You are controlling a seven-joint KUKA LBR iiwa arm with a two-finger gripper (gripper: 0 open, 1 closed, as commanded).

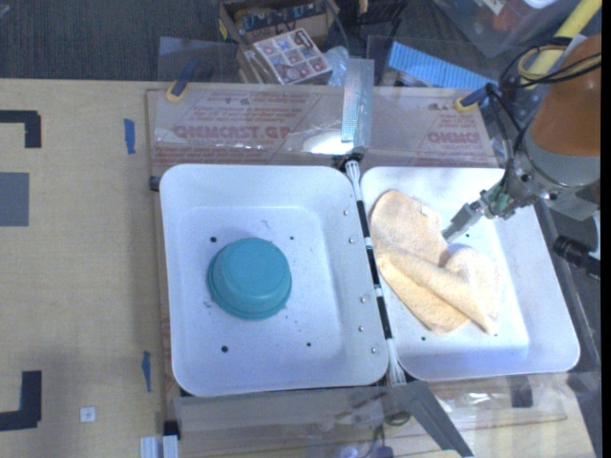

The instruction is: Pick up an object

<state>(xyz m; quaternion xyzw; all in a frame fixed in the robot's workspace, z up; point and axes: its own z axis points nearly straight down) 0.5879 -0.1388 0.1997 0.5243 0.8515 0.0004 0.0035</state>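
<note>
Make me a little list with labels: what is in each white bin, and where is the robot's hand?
left bin: one teal bowl, upside down, near the middle
right bin: one crumpled beige cloth, lying from the divider side toward the centre
hand: over the right bin, at the cloth's upper edge
hand holding something: cannot tell
arm: comes in from the view's right, orange band showing
behind the bins: clear plastic sheets with red lettering
</note>
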